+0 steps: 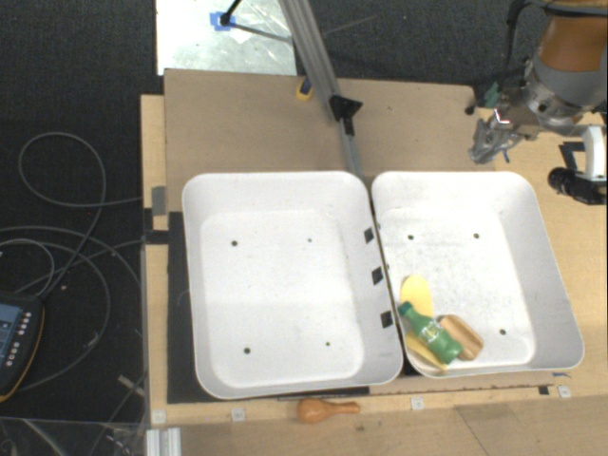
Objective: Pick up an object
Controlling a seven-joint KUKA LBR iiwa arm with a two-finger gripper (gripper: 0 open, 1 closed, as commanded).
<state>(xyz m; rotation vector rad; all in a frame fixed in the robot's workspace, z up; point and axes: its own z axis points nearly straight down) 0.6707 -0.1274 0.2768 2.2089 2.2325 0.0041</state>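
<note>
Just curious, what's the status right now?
Gripper above right bin's far rim, holding nothing. Green plastic bottle, yellow piece, tan wooden block in near corner. Path open.

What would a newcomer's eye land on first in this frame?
Probably the small cluster in the right white bin: a green plastic bottle lying between a yellow curved piece and a tan wooden block, bunched at the near left corner. Next, the grey arm's gripper hangs above the bench beyond that bin's far edge. An orange-brown pear-shaped wooden piece lies on the bench in front of the bins.
</note>
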